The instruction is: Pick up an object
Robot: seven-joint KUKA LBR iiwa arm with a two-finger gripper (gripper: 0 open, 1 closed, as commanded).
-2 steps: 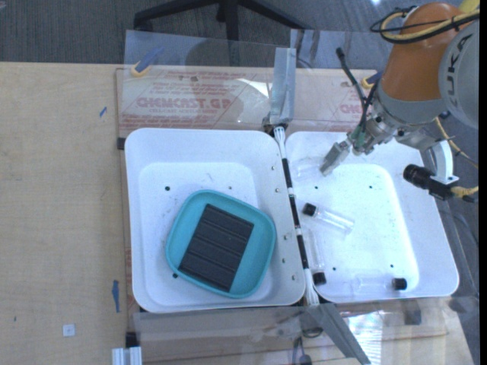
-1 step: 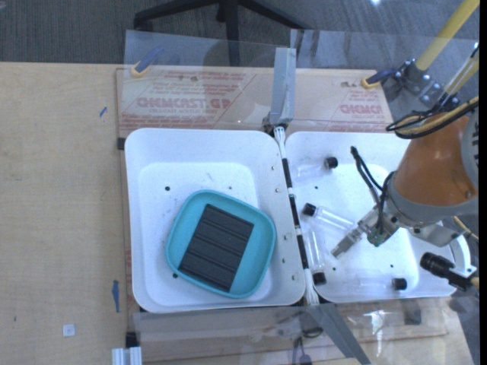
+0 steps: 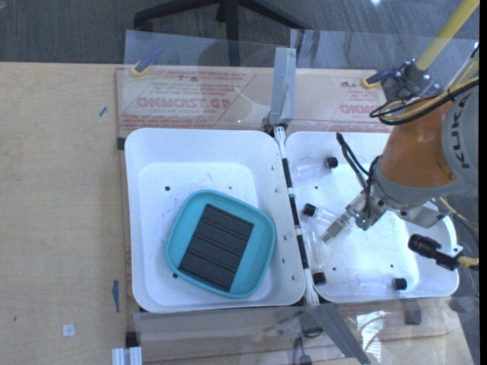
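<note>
In the left bin (image 3: 152,158) lies a teal square dish (image 3: 183,230) with a dark grey ribbed slab (image 3: 218,247) resting on it. My gripper (image 3: 335,230) hangs low over the right bin (image 3: 380,261), near its left wall, slanting down to the left. A clear, faintly visible plastic item (image 3: 321,216) lies just beside its tip; I cannot tell whether they touch. Nothing is seen held in the gripper. The arm's orange band (image 3: 415,154) covers the bin's right part.
Small black pieces sit in the right bin at the back (image 3: 331,162), by the divider (image 3: 309,210), at the front left (image 3: 318,277) and front right (image 3: 399,284). A clear sheet (image 3: 198,101) stands behind the bins. Bare bench (image 3: 53,204) lies left.
</note>
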